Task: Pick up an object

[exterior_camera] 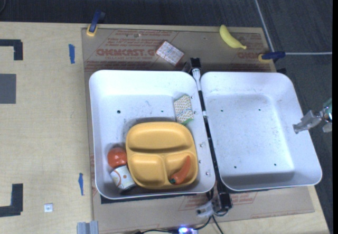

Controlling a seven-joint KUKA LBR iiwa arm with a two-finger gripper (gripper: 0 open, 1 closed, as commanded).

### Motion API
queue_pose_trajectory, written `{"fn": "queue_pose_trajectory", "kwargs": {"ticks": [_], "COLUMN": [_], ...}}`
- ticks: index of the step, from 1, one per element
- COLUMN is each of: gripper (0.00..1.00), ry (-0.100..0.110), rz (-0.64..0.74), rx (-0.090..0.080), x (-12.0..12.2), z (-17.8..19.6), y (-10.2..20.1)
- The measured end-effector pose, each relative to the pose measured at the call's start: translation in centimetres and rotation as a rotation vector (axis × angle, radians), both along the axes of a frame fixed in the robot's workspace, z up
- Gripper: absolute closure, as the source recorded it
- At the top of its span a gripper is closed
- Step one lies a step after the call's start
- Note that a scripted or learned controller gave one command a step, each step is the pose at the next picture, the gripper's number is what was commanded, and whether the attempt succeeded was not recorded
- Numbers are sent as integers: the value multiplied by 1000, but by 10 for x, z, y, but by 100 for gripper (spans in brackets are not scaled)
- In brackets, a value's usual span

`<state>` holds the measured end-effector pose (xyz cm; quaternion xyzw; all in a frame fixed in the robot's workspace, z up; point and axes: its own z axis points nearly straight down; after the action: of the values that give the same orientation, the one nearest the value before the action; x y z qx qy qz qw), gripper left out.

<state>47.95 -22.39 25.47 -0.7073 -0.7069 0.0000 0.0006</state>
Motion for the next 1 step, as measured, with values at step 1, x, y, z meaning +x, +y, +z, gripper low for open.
{"fn": "queue_pose_trajectory", "kwargs": {"ticks": [1], "gripper": [100], "ry": [-4], "rz": [0], "rx": [-2], "x": [1], "z": [10], "y": [0]}}
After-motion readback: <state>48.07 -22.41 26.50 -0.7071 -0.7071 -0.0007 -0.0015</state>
